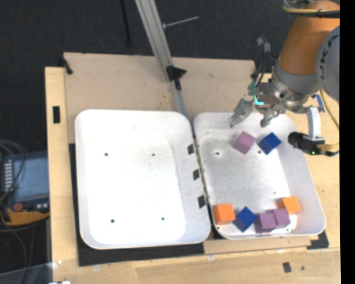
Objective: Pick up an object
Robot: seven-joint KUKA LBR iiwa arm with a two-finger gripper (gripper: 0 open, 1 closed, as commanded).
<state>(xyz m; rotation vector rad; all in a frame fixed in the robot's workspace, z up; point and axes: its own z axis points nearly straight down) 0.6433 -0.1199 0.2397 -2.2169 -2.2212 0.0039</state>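
Observation:
My gripper [252, 118] hangs over the far edge of the right bin [248, 176], open, with nothing between its fingers. Just below it lie a purple cube [244, 142] and a blue cube [269, 142], side by side and apart from the fingertips. Along the bin's near edge sit an orange cube [224, 213], a blue cube [245, 218], two purple cubes [273, 220] and another orange cube [291, 205].
The left bin [133, 176] stands beside the right one on the wooden bench. A slanted metal rail [157, 37] rises behind the bins. A black cable fitting [305, 140] hangs off the arm at the right bin's far right rim.

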